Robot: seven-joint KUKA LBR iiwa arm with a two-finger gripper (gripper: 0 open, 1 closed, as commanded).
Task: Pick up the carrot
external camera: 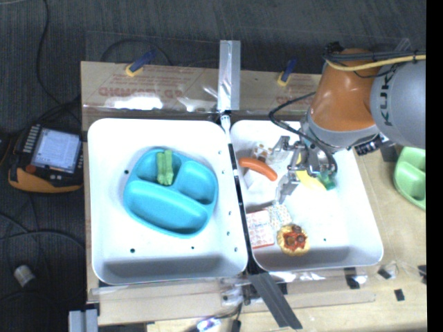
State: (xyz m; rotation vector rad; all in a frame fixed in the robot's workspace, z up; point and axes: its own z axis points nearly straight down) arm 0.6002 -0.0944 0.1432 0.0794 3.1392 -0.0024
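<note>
In the left white bin [104, 206] lies a blue divided plastic plate [169, 199] with a green bean-like vegetable [165, 167] in its upper compartment. The small orange carrot [257, 167] lies in the right white bin [360, 234], near the dividing wall. Just right of it hangs the gripper [297, 159], spread wide and holding nothing. I think it should shift left, centre over the carrot, then descend.

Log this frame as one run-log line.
phase: approach | gripper: above right white bin, nothing held | orange carrot: lying in bin, left of gripper | blue divided plate: left bin
</note>
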